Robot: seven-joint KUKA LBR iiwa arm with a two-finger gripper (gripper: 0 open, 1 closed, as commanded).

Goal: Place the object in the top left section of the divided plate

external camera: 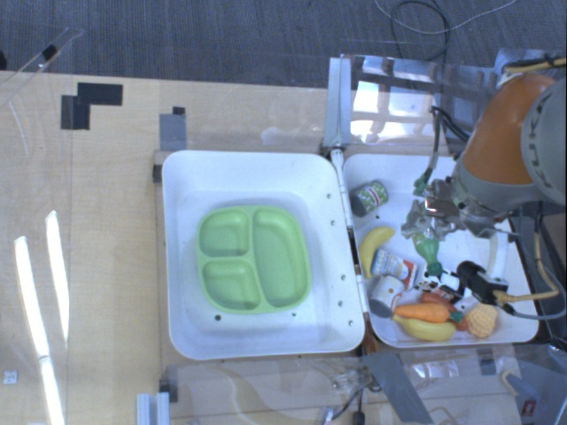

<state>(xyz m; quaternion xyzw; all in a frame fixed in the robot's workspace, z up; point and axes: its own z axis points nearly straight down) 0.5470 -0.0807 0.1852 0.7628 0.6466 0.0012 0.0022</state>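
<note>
The object to be moved is not yet picked out with any certainty: a heap of toy food is lying in the right bin (523, 330), and the gripper (429, 224) is hovering over a green item (429, 251) near the middle of that heap, which looks the likeliest candidate. Whether the green item is sitting between the fingers or merely lying below them cannot be told at this size, nor whether the gripper is open or closed.

The divided plate (253, 258) is resting in the left bin (186, 193), light green, with all three sections bare. Its top left section (223, 235) is carrying nothing, so the placing is not yet done. By this reading the task is at its very start: a secure grasp, a lift, a carry across the wall between the bins and a release over that small compartment are all left.

Around the green item a banana (375, 248), a small can (369, 197), a carrot (423, 311), a second yellow fruit (427, 329) and a piece of corn (481, 320) are lying close together, some touching, which could crowd the grasp.

The arm (509, 144) is reaching in from the right, its orange band sitting above the wrist, the wrist bending down so that the gripper is pointing into the right bin, well apart from the plate. Both bins are sitting side by side on the bench (89, 282).
</note>
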